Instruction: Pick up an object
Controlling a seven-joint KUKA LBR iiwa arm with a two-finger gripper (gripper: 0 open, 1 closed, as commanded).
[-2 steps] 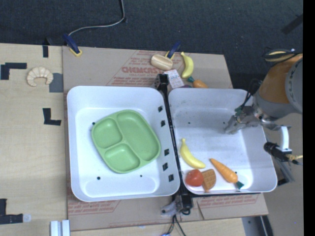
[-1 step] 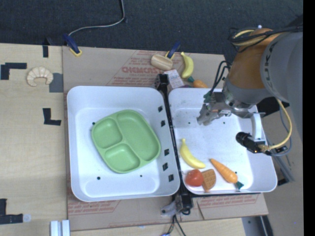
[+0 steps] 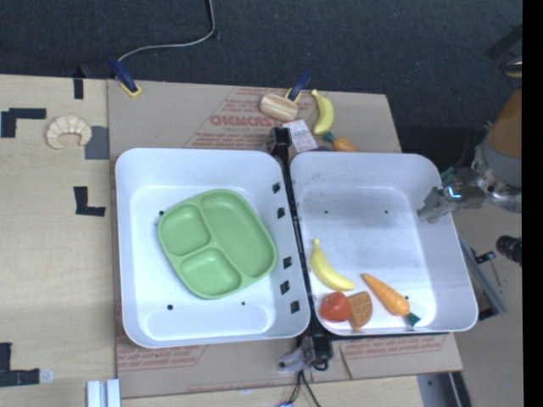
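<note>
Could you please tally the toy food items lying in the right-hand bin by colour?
Yellow: 1, the banana
Orange: 1, the carrot
Red: 1, the tomato
Brown: 1, the brown piece
Total: 4

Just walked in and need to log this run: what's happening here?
A robot arm reaches in from the right, its tool over the right bin's right rim, holding nothing visible. A banana, tomato, carrot and a brown food piece lie near that bin's front. The left bin holds a green tray.
</note>
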